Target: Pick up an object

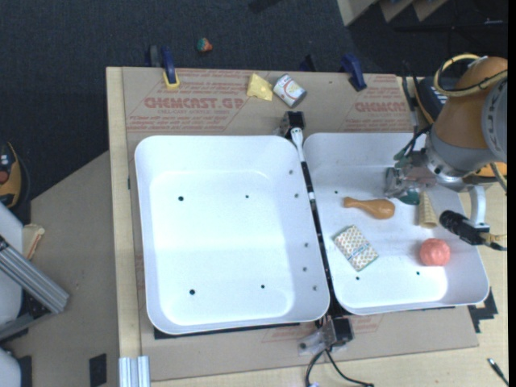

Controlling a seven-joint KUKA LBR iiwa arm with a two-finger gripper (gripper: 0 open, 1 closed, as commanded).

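The likeliest target is the tan wooden drumstick-shaped piece (371, 207), lying flat on the floor of the right bin (379, 293) in its upper middle. Its long axis runs nearly left to right across the view, the thin handle end pointing left toward the divide between the bins and the fat bulb end pointing right. The hand (405, 182) hangs just beside that bulb end, up and to the right of it, low over the bin floor; whether it is spread or pressed together I cannot tell, since the wrist and a small teal piece (412, 195) crowd that spot. So the piece lies left and slightly down from the hand, and a short shift that way would probably put the hand over it, crossing its axis. Further out, a patterned flat block (355, 247) sits nearer the front, a pink ball (434, 252) toward the right wall, and the left bin (161, 156) lies beside on the desk (121, 216).
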